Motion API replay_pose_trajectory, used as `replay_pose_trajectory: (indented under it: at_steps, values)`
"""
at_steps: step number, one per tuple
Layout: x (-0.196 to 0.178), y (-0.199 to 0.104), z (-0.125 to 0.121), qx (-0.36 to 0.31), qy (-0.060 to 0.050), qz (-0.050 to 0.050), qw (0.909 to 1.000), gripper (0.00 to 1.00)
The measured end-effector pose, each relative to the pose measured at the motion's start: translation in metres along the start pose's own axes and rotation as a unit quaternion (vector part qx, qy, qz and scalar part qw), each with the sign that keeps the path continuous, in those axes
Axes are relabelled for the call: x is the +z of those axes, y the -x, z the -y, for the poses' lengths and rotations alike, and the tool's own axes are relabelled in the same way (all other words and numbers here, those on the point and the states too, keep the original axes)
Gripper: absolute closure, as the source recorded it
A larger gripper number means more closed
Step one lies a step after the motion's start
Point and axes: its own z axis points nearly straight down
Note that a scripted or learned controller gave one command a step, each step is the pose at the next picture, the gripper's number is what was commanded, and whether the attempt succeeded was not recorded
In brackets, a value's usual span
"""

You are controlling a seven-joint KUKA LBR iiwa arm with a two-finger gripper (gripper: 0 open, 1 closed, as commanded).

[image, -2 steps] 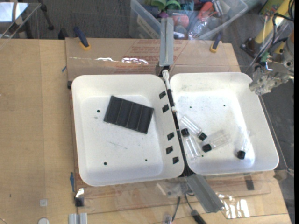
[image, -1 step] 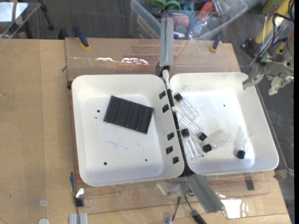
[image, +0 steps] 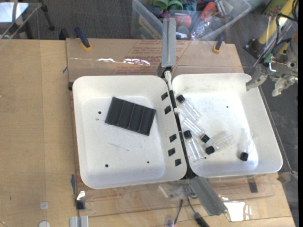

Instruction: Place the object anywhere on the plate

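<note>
**Arm parked at frame edge, 3 o'clock side**

Robot hardware is seen at roughly 2 to 3 o'clock, at the right border of the camera view. The gripper (image: 266, 82) shows as pale metallic parts: one finger (image: 254, 82) points toward 8 o'clock, and a second pale piece sits just to its 3 o'clock side. Thin cables loop above it, toward 12 o'clock. The fingers carry nothing between them that can be made out. Whether the jaws stand apart or together is unclear.
</note>
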Motion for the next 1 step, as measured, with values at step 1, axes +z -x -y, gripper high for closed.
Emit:
replay_pose_trajectory:
  at_steps: [1]
  values:
    - [-0.0091, -0.0181, 0.0166, -0.107, -0.001, -0.001, 0.9943, 0.00]
